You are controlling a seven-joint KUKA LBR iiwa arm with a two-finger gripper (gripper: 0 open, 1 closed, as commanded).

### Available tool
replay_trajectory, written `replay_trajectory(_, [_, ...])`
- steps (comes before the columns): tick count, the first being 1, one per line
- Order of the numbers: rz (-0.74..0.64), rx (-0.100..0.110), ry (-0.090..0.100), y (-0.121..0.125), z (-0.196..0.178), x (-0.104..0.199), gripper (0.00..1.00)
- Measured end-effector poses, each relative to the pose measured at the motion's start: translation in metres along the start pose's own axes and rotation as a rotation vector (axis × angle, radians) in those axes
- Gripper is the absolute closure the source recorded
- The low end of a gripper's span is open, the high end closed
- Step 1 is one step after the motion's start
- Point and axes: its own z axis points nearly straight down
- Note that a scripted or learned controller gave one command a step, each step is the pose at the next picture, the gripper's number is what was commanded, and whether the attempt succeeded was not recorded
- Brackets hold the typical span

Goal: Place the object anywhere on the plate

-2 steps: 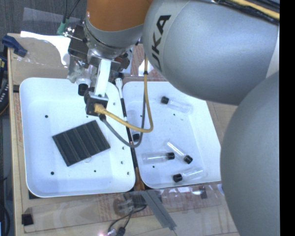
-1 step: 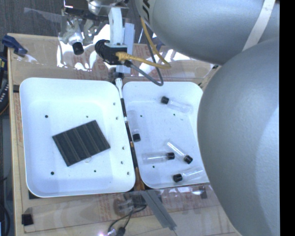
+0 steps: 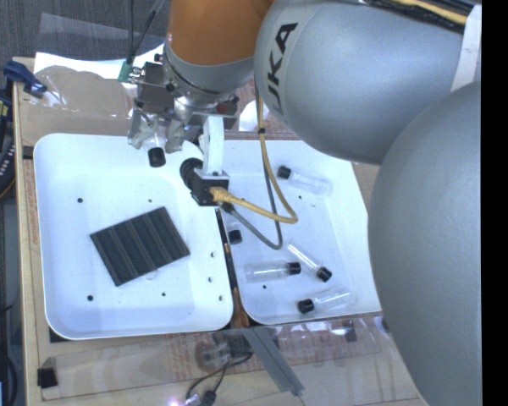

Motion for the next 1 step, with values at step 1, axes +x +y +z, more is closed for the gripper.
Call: replay_trajectory(1, [-0.089, 0.002, 0.0, -0.1046, 0.1206, -0.0422, 1.0])
